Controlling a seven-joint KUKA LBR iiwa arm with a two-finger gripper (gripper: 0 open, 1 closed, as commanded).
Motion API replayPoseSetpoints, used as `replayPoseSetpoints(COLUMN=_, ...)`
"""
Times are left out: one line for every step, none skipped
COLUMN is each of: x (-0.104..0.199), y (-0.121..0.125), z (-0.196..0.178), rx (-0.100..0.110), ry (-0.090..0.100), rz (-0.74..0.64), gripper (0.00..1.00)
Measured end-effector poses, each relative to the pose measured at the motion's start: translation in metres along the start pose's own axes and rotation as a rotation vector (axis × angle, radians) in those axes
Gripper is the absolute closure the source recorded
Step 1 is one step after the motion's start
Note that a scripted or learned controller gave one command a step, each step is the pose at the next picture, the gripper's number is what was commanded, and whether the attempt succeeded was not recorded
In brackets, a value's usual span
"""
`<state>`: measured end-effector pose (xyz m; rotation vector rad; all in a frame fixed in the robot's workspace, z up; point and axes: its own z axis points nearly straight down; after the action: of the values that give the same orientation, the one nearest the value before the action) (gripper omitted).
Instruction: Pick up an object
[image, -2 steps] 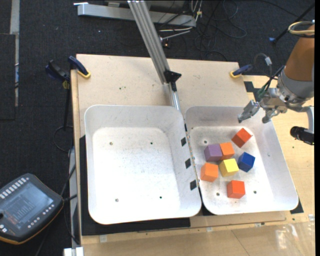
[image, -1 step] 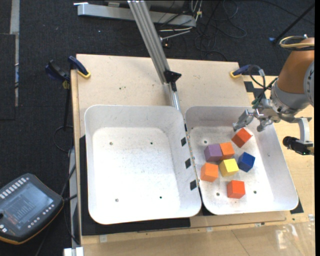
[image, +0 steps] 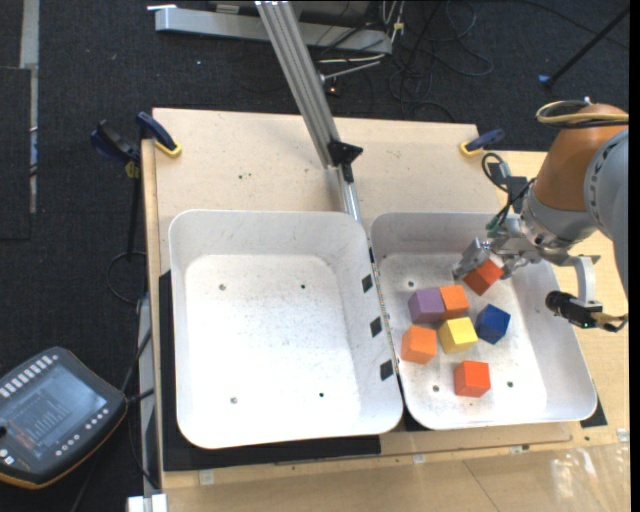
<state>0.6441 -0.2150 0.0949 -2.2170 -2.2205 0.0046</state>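
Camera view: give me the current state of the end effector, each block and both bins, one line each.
end effector: over the right bin, closed on the red-orange block
red-orange block: held, tilted
purple block: on the bin floor, touching the orange block beside it
orange block: on the floor
yellow block: on the floor
blue block: on the floor
orange block at front left: on the floor
red block: on the floor, apart
right bin: holds the blocks
left bin: white floor bare

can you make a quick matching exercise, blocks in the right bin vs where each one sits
Column 1:
1. purple block
2. blue block
3. yellow block
4. red-orange block

Column 2:
a. between the hand's fingers
b. centre of the cluster
c. left of the cluster's top orange block
d. right of the yellow one

Pairs: 1-c, 2-d, 3-b, 4-a
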Motion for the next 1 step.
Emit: replayPoseSetpoints(x=-0.0003, y=0.0021, z=-0.0142, rx=-0.008, ry=-0.003, rz=-0.001, gripper=1.0)
